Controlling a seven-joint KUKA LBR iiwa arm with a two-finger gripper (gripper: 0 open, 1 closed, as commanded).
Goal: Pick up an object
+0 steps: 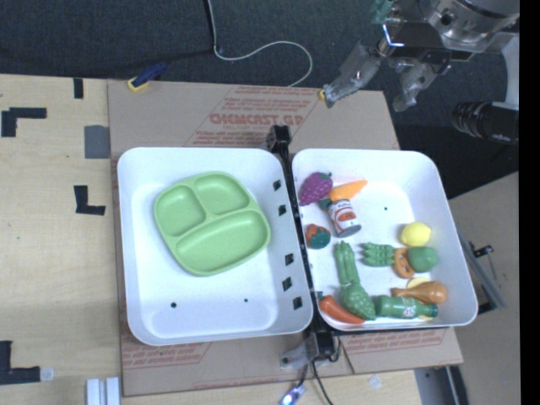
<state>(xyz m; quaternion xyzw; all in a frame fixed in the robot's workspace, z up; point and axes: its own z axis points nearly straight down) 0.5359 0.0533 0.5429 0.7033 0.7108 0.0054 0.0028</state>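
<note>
**Gripper hangs wide open above the bins, nothing between its fingers**

Up at the top right, the grey arm's two-finger gripper [371, 81] is hovering beyond the far edge of the right-hand shallow white bin [439, 184], fingers spread wide, one pale finger [346, 78] angled out to the left, and there's nothing between them.

Down in that right bin, the toys are all lying loose. At its far left corner sits a purple plastic bunch of grapes [315, 187], with an orange toy carrot [348, 189] just beside it and a small red-and-white can [344, 217] touching in front. Nearer the divider is a round red-and-green toy [318, 236]. Mid-bin, a long green vegetable [345, 264] lies lengthwise, with a second green knobbly piece [379, 254] beside it. Toward the bin's right wall, a yellow lemon-like ball [415, 234] sits over a round green fruit [423, 258]. Along the near wall: a green leafy piece [355, 300], a red-orange pepper shape [334, 310], a green bottle lying flat [405, 309] and a brown drumstick-like toy [424, 291].

Left of that bin, the second white bin [139, 226] holds a light green divided plastic plate [211, 222].
</note>
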